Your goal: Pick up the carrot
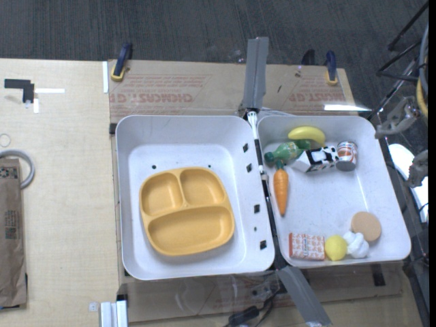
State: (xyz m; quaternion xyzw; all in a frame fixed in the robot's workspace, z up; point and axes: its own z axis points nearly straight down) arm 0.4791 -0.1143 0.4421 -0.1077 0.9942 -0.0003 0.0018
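- Dark carpet runs behind the bench (54,182), a pale wood surface with cardboard under two white bins set side by side.
- Left bin (129,203) carries a yellow divided plate (187,210) and nothing of the task's.
- Right bin (388,210) holds the clutter: the carrot (280,191) lies near the bin's left wall, leafy end toward the back, orange tip toward me, roughly parallel to the divider between the bins.
- Just behind the carrot's leafy end sits a green item (283,154), close enough that I can't tell if they touch. A banana (306,135), a black-and-white toy (320,157) and a small can (347,154) crowd the same back corner.
- Front of that bin: a red-patterned packet (307,246), a lemon (335,248), a white lump (356,244), and a tan disc (366,225), all well apart from the carrot.
- Some metal hardware shows at the right edge of the view; I can't tell whether it is part of the arm, and I cannot tell the state of the claw.
- My read: task not started in any visible sense. Carrot rests on the bin floor, nothing gripping it.
- Left to do, as I judge it: approach, descent over the carrot's midsection, closure, lift. The whole pick remains.
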